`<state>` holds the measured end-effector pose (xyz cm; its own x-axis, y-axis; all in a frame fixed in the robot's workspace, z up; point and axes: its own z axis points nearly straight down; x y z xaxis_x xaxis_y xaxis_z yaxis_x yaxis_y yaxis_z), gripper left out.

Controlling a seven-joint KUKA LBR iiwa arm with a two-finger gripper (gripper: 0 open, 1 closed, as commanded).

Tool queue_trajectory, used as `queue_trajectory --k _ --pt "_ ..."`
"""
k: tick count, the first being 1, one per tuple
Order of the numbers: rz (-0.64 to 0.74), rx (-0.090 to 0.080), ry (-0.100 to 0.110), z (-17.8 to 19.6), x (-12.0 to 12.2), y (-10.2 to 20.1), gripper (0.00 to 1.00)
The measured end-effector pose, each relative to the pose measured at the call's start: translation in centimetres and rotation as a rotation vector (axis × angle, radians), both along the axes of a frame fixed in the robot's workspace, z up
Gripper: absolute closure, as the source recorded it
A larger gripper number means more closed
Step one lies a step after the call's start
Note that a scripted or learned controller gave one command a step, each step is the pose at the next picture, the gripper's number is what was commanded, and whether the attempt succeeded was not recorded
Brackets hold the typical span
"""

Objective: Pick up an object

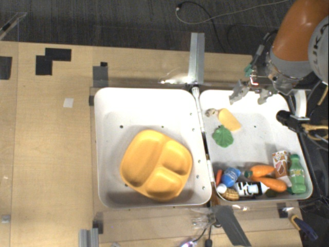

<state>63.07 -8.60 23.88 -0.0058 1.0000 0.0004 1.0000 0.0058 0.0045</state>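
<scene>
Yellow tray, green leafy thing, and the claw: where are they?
yellow tray (156,163), camera view, on its middle ridge.
green leafy thing (223,137), camera view, on its centre.
claw (250,93), camera view, midway between the fingertips.

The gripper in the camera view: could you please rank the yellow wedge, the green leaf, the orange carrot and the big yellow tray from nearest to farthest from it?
From the gripper, at the right bin's far edge:
1. Yellow wedge, right bin, upper left.
2. Green leaf, just below the wedge.
3. Orange carrot, right bin's near end.
4. Yellow tray, left bin.
</scene>
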Motion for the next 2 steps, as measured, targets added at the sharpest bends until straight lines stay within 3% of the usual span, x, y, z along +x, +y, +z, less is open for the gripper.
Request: queue_trajectory --k 1,2 --pt "0.022 0.0 0.0 -10.8 1.5 -2.0 0.0" --pt "0.031 -0.001 -0.006 -15.0 1.0 -1.0 0.0"
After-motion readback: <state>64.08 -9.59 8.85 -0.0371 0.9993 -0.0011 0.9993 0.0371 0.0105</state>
